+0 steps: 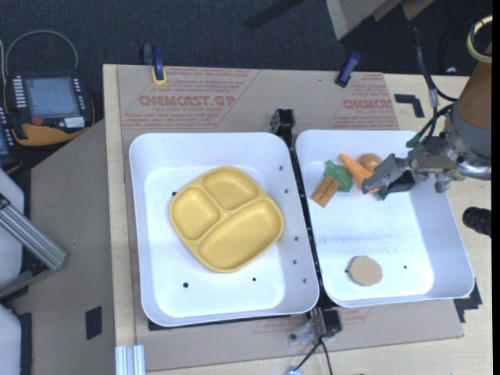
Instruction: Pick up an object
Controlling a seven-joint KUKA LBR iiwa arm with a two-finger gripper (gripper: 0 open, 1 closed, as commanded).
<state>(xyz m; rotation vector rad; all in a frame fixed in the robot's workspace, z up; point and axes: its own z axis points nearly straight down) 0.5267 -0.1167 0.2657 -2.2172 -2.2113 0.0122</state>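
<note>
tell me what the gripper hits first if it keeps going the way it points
The gripper points toward the view's left, so it would probably meet the orange carrot-like piece first, though its height above the bin is unclear.

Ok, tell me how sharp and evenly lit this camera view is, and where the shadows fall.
Camera view: mostly sharp; the yellow plate and round tan piece are crisp, lit softly and evenly, with faint shadows inside the left bin along its left wall; the gripper looks slightly soft, dark against the right bin.
</note>
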